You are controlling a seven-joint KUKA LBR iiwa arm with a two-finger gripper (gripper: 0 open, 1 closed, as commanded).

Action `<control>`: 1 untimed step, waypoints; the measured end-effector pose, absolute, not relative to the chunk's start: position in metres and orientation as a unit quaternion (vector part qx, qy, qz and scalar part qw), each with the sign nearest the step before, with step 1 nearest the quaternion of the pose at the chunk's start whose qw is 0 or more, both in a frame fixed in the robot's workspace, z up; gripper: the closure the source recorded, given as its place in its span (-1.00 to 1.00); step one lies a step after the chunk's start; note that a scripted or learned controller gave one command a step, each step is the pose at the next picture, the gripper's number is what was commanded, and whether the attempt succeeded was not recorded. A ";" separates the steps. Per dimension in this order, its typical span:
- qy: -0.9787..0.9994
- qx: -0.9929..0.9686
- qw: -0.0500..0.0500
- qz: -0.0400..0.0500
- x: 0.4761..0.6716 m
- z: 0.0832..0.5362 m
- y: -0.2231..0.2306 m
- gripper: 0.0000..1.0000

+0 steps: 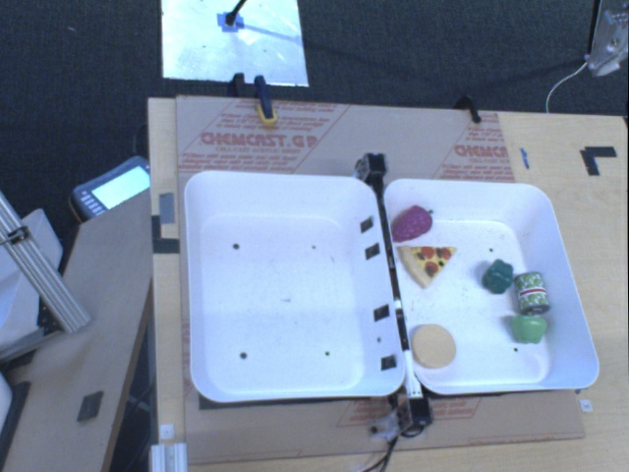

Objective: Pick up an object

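The right bin holds several small objects. A magenta fruit-like piece lies near its far left corner. Just below it rests a pizza slice toy. A tan round disc lies by the near left wall. Toward the right wall, a dark green lump, a small green-and-white can and a bright green piece crowd together; the can touches the bright green piece.
The left bin stands beside the right one, with black clips along the shared divider. Both rest on a cardboard sheet. A shiny metal plate lies beyond the bench. A pale grey fixture hangs at the top right.
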State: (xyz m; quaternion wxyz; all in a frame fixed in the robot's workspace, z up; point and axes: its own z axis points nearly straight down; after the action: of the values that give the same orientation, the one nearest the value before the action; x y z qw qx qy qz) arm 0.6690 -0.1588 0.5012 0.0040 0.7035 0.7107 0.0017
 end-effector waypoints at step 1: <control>0.710 0.704 0.000 0.001 0.627 0.499 -0.093 1.00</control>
State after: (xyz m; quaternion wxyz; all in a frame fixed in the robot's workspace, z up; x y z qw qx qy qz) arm 0.6274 -0.0931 0.4994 -0.0003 0.7041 0.7101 0.0008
